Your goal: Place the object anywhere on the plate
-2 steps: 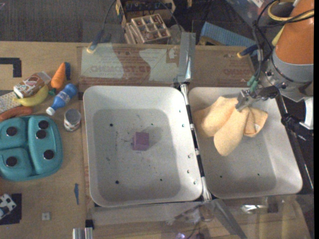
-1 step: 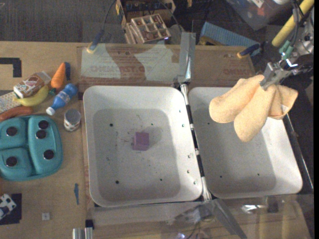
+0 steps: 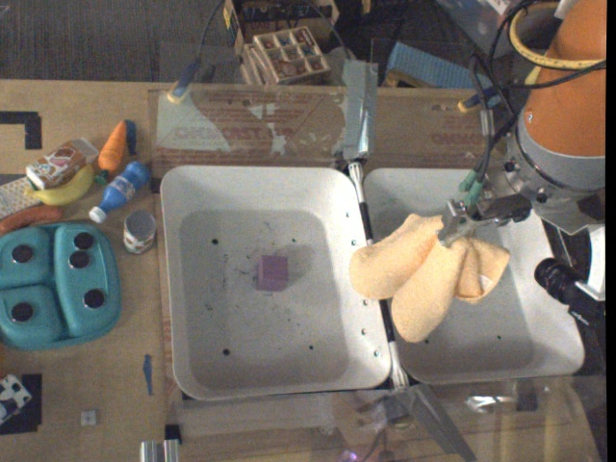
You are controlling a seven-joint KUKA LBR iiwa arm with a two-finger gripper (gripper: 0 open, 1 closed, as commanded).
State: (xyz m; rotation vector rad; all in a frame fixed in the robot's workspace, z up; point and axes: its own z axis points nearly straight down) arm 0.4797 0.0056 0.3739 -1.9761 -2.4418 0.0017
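Bench bins, no plate visible — gripper (image 3: pixel 460 221) pinches yellow cloth (image 3: pixel 423 272), draped over bin divider (image 3: pixel 377 287); placement pending.

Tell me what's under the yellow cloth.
The yellow cloth hangs from the gripper over the right bin's left rim and floor. Whatever lies directly beneath the cloth is covered, so I cannot tell.

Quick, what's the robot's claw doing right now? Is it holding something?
Gripper: shut on the yellow cloth, holding it lifted over the right bin.
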